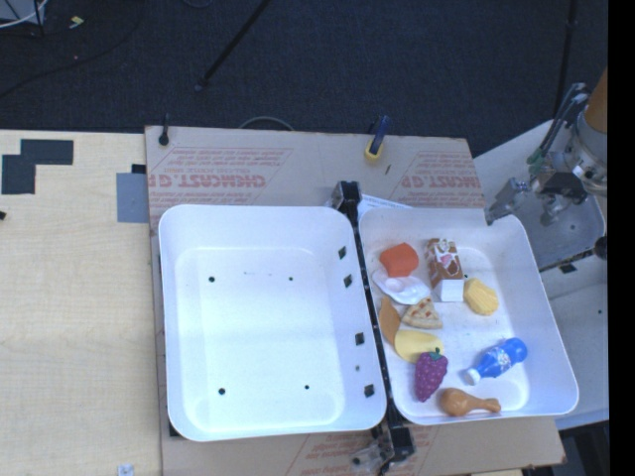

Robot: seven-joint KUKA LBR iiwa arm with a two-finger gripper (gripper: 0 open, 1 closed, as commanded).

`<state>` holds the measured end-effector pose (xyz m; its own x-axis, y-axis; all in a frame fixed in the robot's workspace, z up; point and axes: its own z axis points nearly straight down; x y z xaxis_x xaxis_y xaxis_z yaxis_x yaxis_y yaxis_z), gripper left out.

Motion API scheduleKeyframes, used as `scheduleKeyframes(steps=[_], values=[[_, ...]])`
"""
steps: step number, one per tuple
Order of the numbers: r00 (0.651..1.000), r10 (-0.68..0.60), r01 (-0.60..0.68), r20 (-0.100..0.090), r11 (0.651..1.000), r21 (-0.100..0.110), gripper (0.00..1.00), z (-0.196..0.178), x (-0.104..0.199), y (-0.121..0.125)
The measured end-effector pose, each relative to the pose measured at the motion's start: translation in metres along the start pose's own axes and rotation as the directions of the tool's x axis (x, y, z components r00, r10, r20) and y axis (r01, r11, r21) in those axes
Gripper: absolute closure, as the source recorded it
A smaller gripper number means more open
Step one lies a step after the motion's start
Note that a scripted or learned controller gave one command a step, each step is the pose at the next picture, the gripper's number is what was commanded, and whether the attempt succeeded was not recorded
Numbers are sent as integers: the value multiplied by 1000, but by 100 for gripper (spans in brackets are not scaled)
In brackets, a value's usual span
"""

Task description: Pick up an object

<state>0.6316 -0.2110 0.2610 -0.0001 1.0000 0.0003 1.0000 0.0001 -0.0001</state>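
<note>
The robot arm (pixel 585 157) is grey metal with a bit of orange showing near the top. Thin grey rods and dark cables run along it. Its gripper (pixel 516 198) is made of small grey and black parts, too small and blurry to see well.

there is one camera; it sits high up over the bench (pixel 69 296) and looks down at a slant; it is far enough back to see both white bins whole, the left bin (pixel 260 320) and the right bin (pixel 541 296); the dark floor (pixel 298 48) runs along the top; the arm (pixel 580 157) pokes in from the right side
</note>
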Motion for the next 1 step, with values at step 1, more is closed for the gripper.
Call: scheduleKeyframes(steps=[1], values=[[1000,-4,4,-7,1000,16,0,139,75,-20]])
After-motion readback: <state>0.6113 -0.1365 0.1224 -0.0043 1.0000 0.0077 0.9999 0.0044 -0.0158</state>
